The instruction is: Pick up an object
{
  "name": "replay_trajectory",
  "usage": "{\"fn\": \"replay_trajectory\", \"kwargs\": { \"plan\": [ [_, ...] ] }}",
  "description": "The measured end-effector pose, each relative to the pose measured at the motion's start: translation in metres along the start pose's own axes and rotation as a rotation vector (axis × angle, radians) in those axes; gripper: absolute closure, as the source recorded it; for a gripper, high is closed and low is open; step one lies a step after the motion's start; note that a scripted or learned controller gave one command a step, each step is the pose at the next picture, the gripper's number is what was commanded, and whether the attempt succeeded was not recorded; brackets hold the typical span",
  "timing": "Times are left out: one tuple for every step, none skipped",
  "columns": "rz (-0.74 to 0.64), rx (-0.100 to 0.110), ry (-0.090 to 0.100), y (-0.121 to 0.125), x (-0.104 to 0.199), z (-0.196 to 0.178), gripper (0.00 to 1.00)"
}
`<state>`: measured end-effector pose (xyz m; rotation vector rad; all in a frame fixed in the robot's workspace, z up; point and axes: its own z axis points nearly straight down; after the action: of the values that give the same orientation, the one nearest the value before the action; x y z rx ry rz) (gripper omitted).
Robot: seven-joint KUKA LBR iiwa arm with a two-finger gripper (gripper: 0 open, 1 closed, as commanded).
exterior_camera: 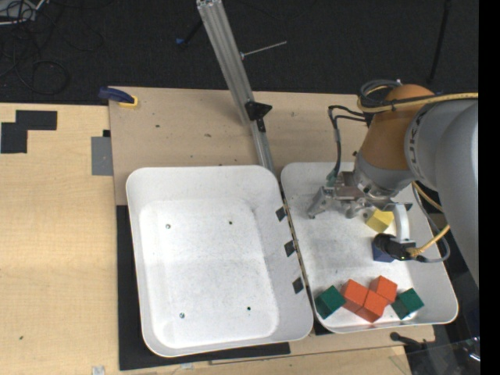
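My gripper (337, 208) hangs low over the upper part of the right bin (344, 248), open, with nothing between its fingers (316, 207). A yellow block (380, 220) lies just to its right, partly under the wrist, and a dark blue block (385, 248) sits below that. Along the bin's front edge lie two orange blocks (369, 296), a green block (330, 301) to their left and another green block (408, 303) to their right.
The left bin (207, 256) adjoins the right one, with black clips (287, 247) along the shared rim. A slanted aluminium rail (234, 73) rises behind the bins. The grey arm with its orange band (391, 131) covers the right bin's far right corner.
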<state>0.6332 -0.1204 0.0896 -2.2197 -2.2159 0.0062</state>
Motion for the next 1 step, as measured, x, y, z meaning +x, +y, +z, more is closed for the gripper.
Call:
{"fn": "replay_trajectory", "kwargs": {
  "plan": [
    [0.006,-0.003,0.000,0.0006,-0.0017,-0.0129,1.00]
  ]
}}
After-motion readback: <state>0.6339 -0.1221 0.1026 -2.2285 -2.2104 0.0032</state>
